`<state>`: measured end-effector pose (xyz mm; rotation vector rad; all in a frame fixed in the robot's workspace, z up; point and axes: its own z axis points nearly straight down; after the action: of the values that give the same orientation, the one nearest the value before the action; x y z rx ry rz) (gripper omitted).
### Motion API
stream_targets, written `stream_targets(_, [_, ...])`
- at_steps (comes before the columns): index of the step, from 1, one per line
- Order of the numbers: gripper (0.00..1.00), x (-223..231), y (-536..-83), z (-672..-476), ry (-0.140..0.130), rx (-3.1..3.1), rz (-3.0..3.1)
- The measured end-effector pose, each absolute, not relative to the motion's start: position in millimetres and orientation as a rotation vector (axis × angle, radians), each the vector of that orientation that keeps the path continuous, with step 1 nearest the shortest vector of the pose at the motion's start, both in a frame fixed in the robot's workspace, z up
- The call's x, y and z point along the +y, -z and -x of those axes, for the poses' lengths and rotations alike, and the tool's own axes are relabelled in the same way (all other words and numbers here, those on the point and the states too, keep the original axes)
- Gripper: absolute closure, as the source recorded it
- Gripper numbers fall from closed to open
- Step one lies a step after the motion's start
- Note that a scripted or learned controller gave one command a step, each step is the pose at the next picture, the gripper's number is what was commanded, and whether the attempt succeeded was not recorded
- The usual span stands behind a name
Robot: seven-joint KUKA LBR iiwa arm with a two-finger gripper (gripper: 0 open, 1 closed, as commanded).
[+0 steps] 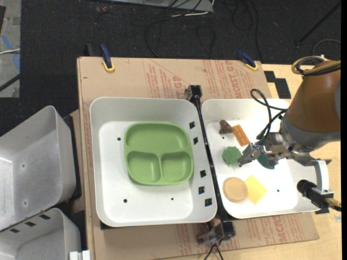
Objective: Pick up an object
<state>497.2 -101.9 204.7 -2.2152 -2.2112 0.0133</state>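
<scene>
step: reach into right bin (287, 202), nothing lifted yet | tool (255, 154) low beside green ball (232, 155); cannot tell its state | teal piece (267, 161) under wrist | next: centre on one object; descend; pinch; lift

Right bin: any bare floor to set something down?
Bare floor along the right bin's far wall, above the orange block. Crowded mid to near: green ball, tan disc, yellow piece, gripper.
</scene>
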Motion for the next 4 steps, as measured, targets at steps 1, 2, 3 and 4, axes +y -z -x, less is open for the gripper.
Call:
stream_targets(1, [0.0,-101.7,-210.7,-500.1,-0.001,-2.222,2.22])
stream_targets(2, [0.0,-94.5,-153.4,-506.8,-0.004,-2.217,2.219])
stream_targets(3, [0.0,-97.0,-110.8,-504.9,-0.003,-2.216,2.222])
stream_targets(4, [0.0,-96.5,-91.5,-504.7,-0.002,-2.217,2.222])
